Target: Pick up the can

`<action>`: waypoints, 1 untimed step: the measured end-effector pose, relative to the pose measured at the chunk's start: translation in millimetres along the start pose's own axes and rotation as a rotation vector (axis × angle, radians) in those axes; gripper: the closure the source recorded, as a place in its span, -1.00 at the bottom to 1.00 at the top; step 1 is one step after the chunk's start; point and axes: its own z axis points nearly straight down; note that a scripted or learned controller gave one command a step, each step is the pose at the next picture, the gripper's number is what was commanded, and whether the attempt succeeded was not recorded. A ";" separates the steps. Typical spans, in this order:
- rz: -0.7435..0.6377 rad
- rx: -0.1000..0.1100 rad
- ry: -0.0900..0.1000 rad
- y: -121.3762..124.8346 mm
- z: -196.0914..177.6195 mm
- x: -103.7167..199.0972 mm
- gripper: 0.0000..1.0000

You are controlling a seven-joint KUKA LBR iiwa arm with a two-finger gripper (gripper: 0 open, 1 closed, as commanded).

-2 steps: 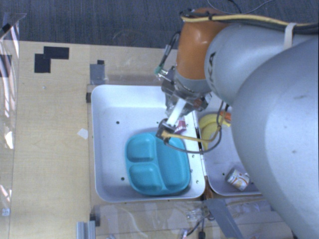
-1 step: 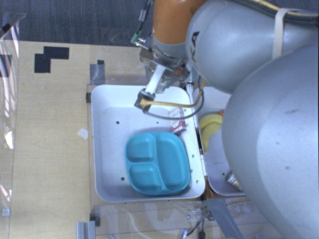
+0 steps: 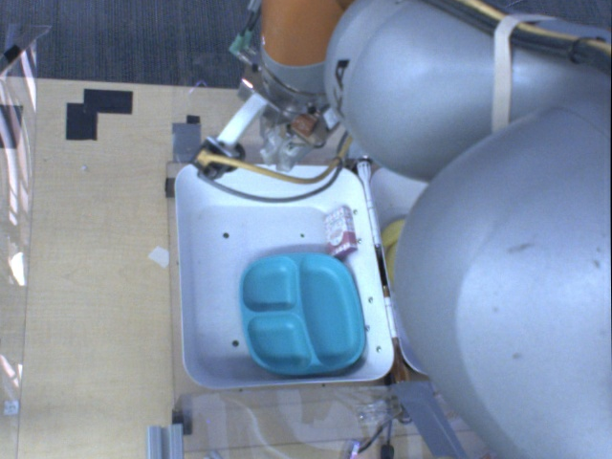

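Observation:
The can (image 3: 339, 230), a small crumpled-looking thing in white and red, lies in the left bin (image 3: 206, 256) against its right wall, just beyond the blue plate. My gripper (image 3: 279, 148) hangs under the orange band over the bin's far rim. It is up and to the left of the can, well apart from it, with nothing seen in its grasp.
A blue three-compartment plate (image 3: 304, 314) takes up the near middle of the left bin. A yellow and black cable (image 3: 258, 173) droops over the far rim. A yellow object (image 3: 392, 234) peeks out in the right bin, which the grey arm (image 3: 497, 218) mostly covers.

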 end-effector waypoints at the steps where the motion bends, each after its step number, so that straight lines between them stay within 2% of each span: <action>1: -0.118 0.004 -0.007 -49.5 123.6 -47.7 1.00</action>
